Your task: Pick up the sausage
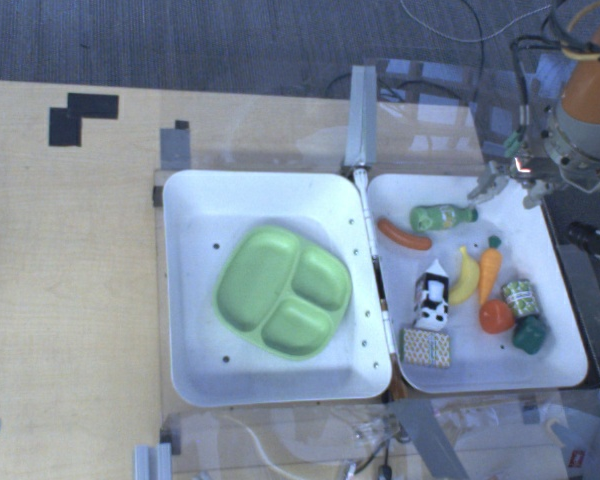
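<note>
camera view, nearest: small tan patterned box [426, 348], at 6 o'clock in the right white bin [570, 363].
sausage: short red-orange plastic sausage [404, 235], at 10 o'clock in that bin, just below the green bottle [442, 216].
axis: long axis from 10 to 4 o'clock.
handling: likely light, stiff, slick; grip mid-length across the width.
gripper: two-finger gripper [507, 185] at the bin's 1 o'clock, fingers spread wide, nothing between them.

Single fixed view from above, looking down at a slant.
Takes in the worktop [70, 268], left bin [195, 368] and right bin [560, 363] whole, from moderate height; carpeted floor [230, 18] along the top.
</note>
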### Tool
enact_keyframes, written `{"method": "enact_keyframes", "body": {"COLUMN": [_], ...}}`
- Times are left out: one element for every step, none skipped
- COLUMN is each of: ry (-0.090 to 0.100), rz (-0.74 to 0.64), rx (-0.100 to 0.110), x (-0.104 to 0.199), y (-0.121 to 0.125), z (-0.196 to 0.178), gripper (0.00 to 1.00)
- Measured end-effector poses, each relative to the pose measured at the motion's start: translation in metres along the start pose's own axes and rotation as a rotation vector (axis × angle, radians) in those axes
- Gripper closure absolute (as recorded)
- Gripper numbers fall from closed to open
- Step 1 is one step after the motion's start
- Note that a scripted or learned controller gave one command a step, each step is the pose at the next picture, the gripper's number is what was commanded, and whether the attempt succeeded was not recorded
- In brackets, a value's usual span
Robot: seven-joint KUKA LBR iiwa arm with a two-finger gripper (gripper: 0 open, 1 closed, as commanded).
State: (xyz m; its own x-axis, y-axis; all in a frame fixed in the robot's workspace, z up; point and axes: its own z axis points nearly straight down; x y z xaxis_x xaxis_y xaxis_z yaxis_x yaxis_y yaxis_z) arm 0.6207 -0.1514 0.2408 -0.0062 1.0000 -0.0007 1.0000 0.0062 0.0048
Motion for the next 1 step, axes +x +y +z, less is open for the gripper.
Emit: {"method": "enact_keyframes", "body": {"ry": [-0.001], "rz": [-0.006], "rx": [-0.006], "x": [0.0011], "y": [0.002], "z": [-0.0124], "gripper": [1.0]}}
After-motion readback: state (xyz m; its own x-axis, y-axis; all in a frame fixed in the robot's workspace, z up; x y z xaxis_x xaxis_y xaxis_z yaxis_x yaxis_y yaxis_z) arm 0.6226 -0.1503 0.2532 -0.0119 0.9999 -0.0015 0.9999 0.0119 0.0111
